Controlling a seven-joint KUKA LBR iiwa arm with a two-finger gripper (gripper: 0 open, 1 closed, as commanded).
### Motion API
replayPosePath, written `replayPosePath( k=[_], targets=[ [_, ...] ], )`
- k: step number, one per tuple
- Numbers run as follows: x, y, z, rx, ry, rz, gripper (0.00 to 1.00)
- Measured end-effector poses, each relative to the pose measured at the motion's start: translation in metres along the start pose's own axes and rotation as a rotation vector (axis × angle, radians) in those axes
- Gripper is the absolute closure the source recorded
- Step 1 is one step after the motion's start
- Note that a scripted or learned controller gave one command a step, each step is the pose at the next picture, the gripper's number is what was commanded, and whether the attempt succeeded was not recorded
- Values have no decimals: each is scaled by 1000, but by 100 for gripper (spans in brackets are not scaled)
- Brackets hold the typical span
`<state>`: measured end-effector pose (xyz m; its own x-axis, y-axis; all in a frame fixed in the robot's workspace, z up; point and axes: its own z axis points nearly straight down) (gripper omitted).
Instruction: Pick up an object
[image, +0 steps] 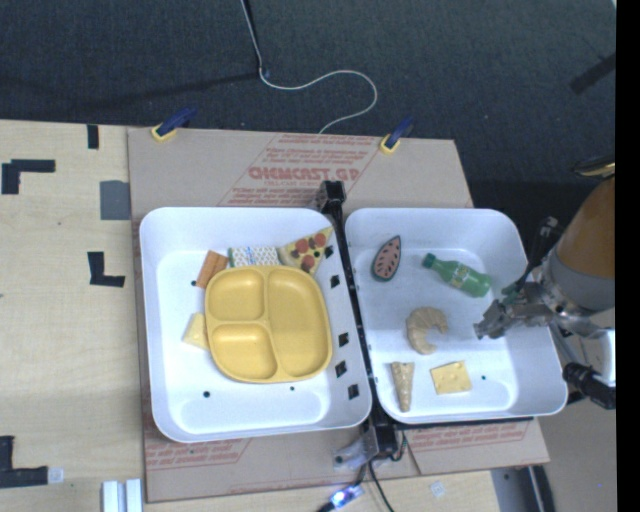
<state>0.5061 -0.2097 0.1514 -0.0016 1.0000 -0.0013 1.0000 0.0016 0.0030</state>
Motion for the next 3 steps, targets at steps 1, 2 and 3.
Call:
replayPosePath(
  k=[1, 2, 3],
  targets=[
    [1, -3, -62, 0, 0, 0, 100],
    [1, -3, -73, 3, 1, 0, 100],
    [51, 6, -82, 3, 3, -5, 100]
  ],
)
